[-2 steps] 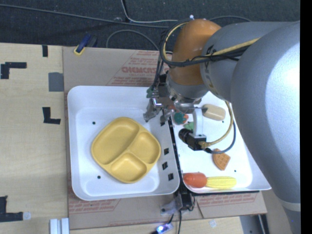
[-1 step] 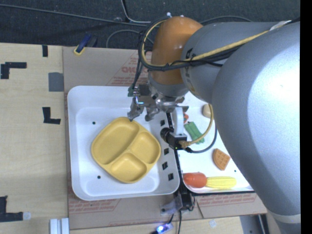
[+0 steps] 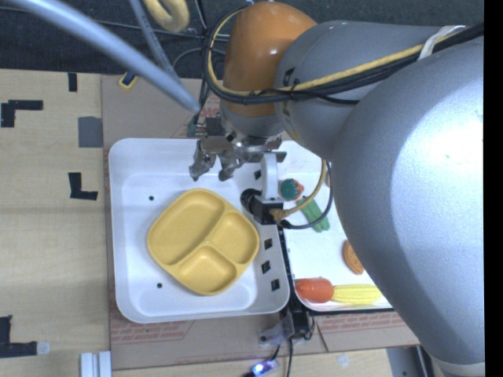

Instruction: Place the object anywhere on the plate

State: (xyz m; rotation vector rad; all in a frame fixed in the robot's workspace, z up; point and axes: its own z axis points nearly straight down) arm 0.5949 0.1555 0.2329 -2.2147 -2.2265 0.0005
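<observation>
no readable text, labels, brands or numbers anywhere. bench point(image 3: 47, 234) carries only plain black angular marks, no letters. yellow plate point(image 3: 203, 240) and white bin point(image 3: 130, 210) unmarked. arm point(image 3: 409, 171) shell shows no legible logo.

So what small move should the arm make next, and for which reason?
Probably a short shift toward the yellow plate. The pincer hangs over the left bin just beyond the plate's far edge, not above any compartment. Nothing is plainly visible between its fingers, so whether it carries an object is unclear.
</observation>
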